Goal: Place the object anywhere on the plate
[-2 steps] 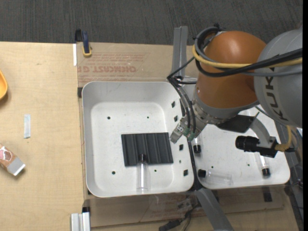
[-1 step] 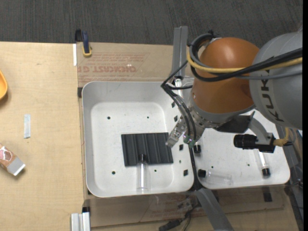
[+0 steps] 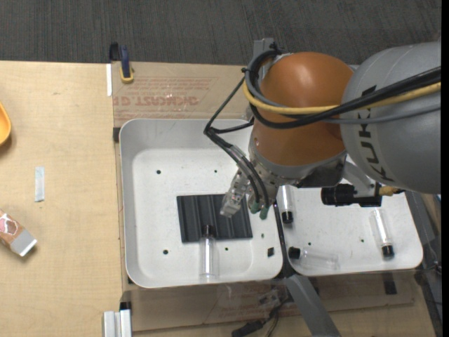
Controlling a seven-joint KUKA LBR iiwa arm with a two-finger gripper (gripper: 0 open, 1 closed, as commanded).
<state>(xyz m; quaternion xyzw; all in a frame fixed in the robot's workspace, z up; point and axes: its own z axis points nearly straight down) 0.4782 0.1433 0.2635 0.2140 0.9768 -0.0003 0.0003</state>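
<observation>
Lying on plate [image 3: 193, 220], tube [image 3: 208, 253] sits just below claw [image 3: 233, 203].

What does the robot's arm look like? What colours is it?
The arm is fat, round and grey, with a big shiny orange band above the wrist. Black and yellow cables loop around it, and black letters are printed on the grey. Its small gripper looks silvery.

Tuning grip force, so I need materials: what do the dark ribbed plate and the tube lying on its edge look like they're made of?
The plate looks like matte black plastic or rubber, ridged lengthwise, without glare. The tube looks like clear plastic or glass: see-through, with a dark cap.
</observation>
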